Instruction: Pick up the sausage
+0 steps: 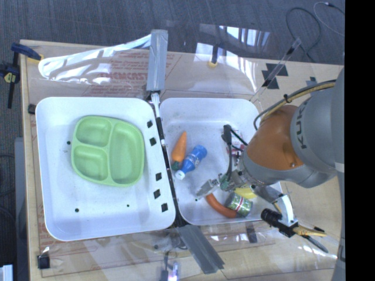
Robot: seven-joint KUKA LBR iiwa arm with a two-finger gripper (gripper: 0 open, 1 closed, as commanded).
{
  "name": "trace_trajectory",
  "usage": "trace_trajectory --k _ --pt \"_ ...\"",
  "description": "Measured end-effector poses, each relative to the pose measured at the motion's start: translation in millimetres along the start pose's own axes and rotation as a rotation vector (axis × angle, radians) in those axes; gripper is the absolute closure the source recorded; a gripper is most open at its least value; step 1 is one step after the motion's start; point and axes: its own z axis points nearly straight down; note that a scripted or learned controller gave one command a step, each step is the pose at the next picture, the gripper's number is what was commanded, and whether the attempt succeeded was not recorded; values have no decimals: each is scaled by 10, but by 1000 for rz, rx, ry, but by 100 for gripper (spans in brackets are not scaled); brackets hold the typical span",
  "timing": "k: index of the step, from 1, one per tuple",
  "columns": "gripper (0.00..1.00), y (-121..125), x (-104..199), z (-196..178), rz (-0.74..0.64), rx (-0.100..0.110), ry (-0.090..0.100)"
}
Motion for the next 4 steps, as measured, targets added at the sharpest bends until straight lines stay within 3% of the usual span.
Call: trace_trajectory --k 1,2,3,4 --pt "100 7 0 -97 -5 0 0" --pt "100 99 307 -944 -262 -4 -4" --pt "0 96 304 -943 -261 -3 -4" --pt "0 40 113 -921 -210 -3 -4"
